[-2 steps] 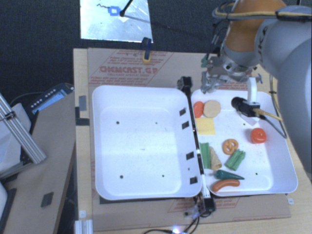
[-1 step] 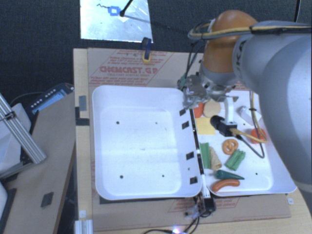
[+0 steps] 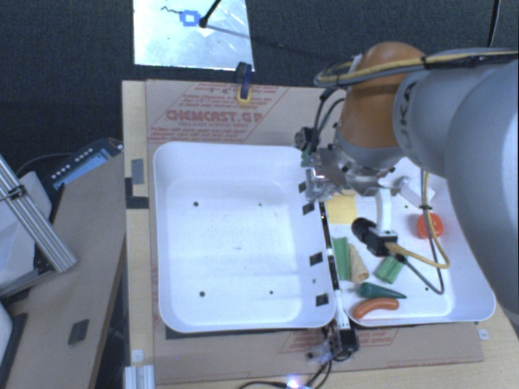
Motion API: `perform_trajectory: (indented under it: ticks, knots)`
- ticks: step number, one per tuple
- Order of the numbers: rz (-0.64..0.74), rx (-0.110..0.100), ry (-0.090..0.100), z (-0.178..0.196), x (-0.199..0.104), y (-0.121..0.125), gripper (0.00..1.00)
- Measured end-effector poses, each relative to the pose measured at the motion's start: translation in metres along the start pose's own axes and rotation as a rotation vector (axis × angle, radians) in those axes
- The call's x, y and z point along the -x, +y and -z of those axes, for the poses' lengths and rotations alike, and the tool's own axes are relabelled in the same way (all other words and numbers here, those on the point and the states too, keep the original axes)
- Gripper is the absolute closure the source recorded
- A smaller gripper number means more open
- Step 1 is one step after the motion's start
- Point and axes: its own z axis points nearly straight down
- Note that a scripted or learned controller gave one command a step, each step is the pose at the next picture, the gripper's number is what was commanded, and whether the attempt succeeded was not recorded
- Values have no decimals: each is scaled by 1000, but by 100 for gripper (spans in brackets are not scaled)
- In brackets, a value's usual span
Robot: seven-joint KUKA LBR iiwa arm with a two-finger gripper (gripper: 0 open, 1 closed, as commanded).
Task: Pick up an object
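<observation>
Claw (image 3: pixel 350 185) over right bin (image 3: pixel 464 278) — apart or together, beyond telling — yellow piece (image 3: pixel 341 211) half-hidden behind it

Both bins are white: the left bin (image 3: pixel 235 241) is plain with a few dark specks, and the right bin (image 3: pixel 464 292) carries the coloured pieces. Reference is the yellow square (image 3: pixel 340 210): orange-red ball (image 3: pixel 430 225) to its right, pale green stick (image 3: pixel 340 259) and cream wedge (image 3: pixel 358 261) just below it, bright green block (image 3: pixel 389 270) lower right, dark green piece (image 3: pixel 378 289) and orange-red sausage shape (image 3: pixel 375 306) furthest below. Above the square, the arm (image 3: pixel 470 112) is grey with an orange band (image 3: pixel 381 87); the cardboard (image 3: pixel 211 112) under the bins is tan with red lettering.
</observation>
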Motion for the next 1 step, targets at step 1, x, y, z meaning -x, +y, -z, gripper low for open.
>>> perform_trajectory:
  ticks: [1]
  knots:
    - [0,2,-1,0,5,-6,100]
